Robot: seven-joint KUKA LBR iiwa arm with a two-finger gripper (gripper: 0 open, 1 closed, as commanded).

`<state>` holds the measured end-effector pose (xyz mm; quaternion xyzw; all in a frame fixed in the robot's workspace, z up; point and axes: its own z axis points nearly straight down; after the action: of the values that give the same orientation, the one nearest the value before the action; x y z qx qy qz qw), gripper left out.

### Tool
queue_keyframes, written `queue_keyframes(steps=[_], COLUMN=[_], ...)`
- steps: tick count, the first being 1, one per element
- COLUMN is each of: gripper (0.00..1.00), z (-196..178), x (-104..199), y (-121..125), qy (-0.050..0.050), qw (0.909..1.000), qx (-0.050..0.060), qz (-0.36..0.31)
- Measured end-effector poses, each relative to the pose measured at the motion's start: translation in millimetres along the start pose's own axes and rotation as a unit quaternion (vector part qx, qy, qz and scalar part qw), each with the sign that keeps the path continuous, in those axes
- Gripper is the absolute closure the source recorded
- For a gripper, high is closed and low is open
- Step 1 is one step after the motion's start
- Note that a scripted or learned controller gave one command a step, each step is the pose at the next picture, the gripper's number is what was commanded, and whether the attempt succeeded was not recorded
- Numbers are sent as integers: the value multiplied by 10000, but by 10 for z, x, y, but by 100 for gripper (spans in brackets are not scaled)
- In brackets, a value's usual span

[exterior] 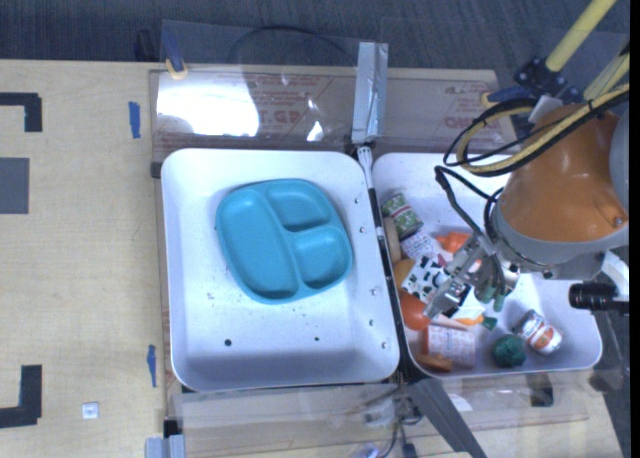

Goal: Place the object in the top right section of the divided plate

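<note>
Objects (445, 331) heaped along the right bin's (575, 361) left wall look light, small and rigid, best pinched across narrow sides; gripper (462, 284) closure cannot be told.

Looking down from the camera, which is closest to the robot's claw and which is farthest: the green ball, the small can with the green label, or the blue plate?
From the gripper:
1. Green ball, right bin, just below-right.
2. Green-labelled can, right bin's upper left.
3. Blue divided plate, left bin.

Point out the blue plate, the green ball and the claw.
blue plate (262, 256): camera view, floor of its large left section.
green ball (508, 351): camera view, its top.
claw (460, 286): camera view, between its fingertips, over the right bin's clutter.
</note>
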<state>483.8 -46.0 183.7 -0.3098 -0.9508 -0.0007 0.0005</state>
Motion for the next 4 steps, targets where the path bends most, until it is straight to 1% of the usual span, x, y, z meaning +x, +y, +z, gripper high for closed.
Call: queue_keyframes(steps=[1, 2, 3, 4], gripper=[100, 100, 100, 100], z=[-362, -875, -626, -250], x=[-746, -823, -1521, -1882], y=[-562, -490, 147, 294], qy=[-37, -35, -12, -28], qw=[9997, 9962, 9947, 10000], qx=[1, -6, 1, -3], qz=[-252, 865, 1032, 57])
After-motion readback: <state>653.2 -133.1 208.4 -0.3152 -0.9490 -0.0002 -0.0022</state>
